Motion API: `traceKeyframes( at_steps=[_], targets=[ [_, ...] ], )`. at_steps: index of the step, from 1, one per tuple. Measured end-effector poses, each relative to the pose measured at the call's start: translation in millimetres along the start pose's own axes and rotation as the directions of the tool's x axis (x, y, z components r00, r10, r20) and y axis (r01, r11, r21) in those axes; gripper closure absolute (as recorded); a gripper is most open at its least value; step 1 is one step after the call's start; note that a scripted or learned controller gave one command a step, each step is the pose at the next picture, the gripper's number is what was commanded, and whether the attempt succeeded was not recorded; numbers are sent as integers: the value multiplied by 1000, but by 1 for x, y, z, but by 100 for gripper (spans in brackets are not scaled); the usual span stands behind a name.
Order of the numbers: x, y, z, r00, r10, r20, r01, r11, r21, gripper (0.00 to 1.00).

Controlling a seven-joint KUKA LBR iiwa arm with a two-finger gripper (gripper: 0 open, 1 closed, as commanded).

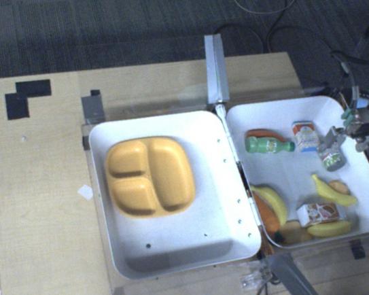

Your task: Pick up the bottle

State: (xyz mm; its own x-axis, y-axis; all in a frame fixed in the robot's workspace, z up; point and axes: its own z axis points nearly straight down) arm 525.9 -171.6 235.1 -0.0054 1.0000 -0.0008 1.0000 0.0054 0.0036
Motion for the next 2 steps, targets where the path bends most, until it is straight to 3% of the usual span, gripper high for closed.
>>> traceKeyframes(
  at_steps=[1,2],
  targets=[
    [-2,49,90,904,427,0,-427,904,2,0],
    [-12,88,134,901,433,0,-433,901,-3,0]
  ],
)
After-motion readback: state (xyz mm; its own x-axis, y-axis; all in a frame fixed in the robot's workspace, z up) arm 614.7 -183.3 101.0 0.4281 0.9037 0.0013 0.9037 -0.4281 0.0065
